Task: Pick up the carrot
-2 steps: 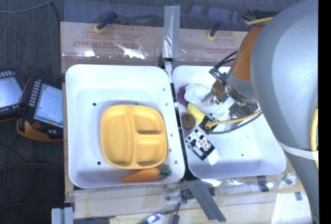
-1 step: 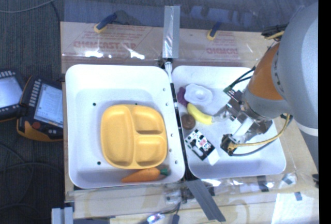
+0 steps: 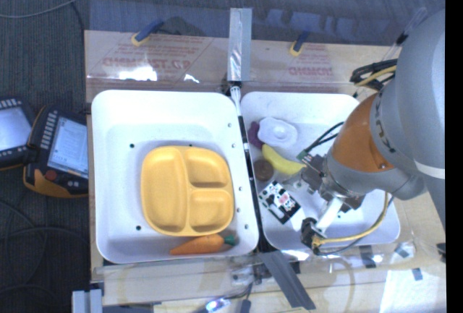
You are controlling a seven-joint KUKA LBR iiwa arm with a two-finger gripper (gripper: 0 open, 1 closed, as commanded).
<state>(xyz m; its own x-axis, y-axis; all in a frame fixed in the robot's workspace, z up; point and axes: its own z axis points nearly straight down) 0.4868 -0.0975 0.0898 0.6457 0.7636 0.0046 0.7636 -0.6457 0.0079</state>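
Note:
The carrot [image 3: 201, 245], orange with a small green tip at its right end, lies along the front wall of the left bin [image 3: 116, 116], just below the yellow divided plate [image 3: 187, 187]. My gripper [image 3: 281, 201] is low over the left part of the right bin [image 3: 318, 105], at the end of the grey arm with the orange band [image 3: 358, 142]. It is apart from the carrot, to the right of the wall between the bins. Nothing of the carrot is near it.
Beside the gripper in the right bin lie a yellow banana [image 3: 278, 159], a white object [image 3: 278, 131], a purple item [image 3: 253, 134] and a small brown round piece [image 3: 263, 170]. A black and yellow cable [image 3: 318, 233] hangs from the arm. A teach pendant [image 3: 58, 152] lies left of the bench.

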